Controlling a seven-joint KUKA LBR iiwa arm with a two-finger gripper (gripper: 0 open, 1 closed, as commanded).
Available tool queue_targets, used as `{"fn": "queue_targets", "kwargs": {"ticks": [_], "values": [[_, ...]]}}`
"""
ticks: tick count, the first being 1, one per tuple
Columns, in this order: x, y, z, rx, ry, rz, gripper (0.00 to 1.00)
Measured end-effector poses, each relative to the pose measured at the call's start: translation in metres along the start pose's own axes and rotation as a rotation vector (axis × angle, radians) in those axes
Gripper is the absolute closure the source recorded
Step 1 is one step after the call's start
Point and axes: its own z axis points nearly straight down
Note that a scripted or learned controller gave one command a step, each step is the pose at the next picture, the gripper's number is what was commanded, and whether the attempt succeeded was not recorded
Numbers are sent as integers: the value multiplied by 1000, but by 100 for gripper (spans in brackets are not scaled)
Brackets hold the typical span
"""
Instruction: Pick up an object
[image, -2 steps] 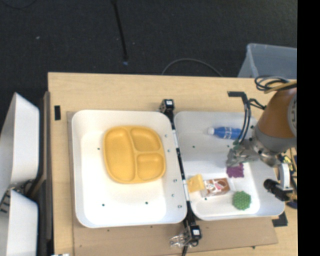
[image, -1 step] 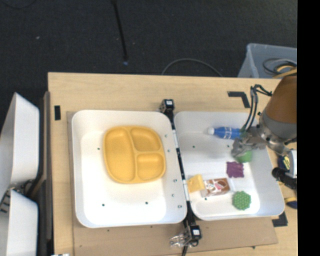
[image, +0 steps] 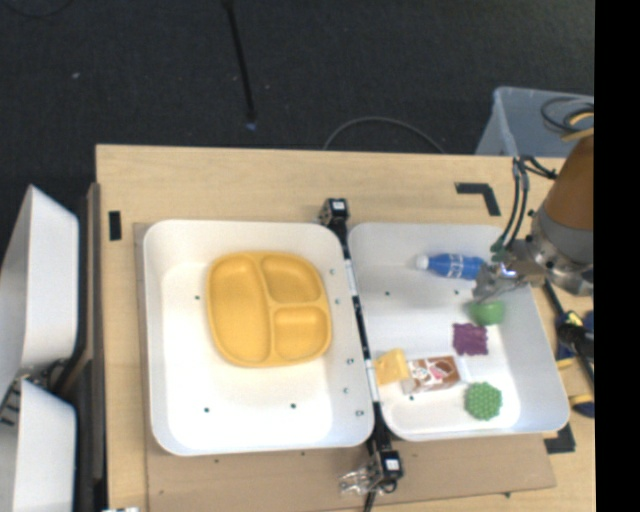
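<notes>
So the bench (image: 300, 180) carries two white bins side by side; the left bin (image: 180, 400) holds a yellow divided tray (image: 268, 306), by far the biggest item in sight, lying flat near the middle; the right bin (image: 400, 250) holds all the small things, any of which could serve as the object to pick up. The arm (image: 572, 200) comes in from the right, and its gripper (image: 492, 290) hangs low over the upper right part of that bin, just beside the end of a blue bottle (image: 452, 266) that lies on its side; directly under the gripper sits a small green object (image: 489, 311) (touching the fingertips or merely close beneath them, I cannot say). Whether the jaws stand apart or together cannot be told from this slant. Below it lie a purple block (image: 470, 338), a red and white packet (image: 434, 373) touching a yellow piece (image: 391, 369) by the divider, and a green studded ball (image: 483, 400) nearest the front wall. By my reading the reach is made and the grasp and lift remain; nothing is visibly raised, so the pick is not yet done.
</notes>
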Motion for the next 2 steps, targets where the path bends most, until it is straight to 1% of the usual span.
{"fn": "queue_targets", "kwargs": {"ticks": [1,2], "values": [[42,19,-10,2,2,-3,100],[96,26,-22,2,2,-4,100]]}}
